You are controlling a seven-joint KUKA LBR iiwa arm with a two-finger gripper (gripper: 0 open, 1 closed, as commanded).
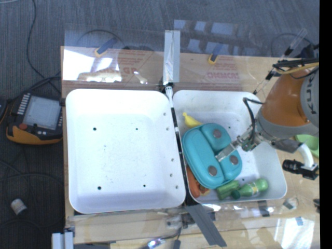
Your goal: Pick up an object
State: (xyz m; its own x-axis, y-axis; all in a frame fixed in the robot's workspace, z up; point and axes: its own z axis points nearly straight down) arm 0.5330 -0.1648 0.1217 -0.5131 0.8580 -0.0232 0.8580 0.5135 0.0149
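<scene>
A grey KUKA arm with an orange band (284, 104) reaches in from the right over the right-hand shallow white bin (275, 188), its two-finger gripper (226, 153) lowered onto a large teal plastic shell-shaped object with two round grey studs (210, 154). The metal fingers (224, 151) lie against the top of the teal piece between its two raised lobes; whether they are spread or closed cannot be told from this angle, and nothing is visibly caught between them. The teal object rests in the middle of the right bin, near the divider between the bins. A small yellow banana-shaped toy (191, 120) lies just beyond its upper-left edge. An orange item (193, 184) peeks out from under its lower-left side, mostly hidden. Along the bin's near wall sit a dark green cylindrical piece (227, 190) and a lighter green plastic bottle-like object (252, 187), side by side. The left-hand shallow white bin (122, 149) stands beside it on the bench. On the dark carpet to the left lies a handheld control pendant with an orange rim (35, 119).
</scene>
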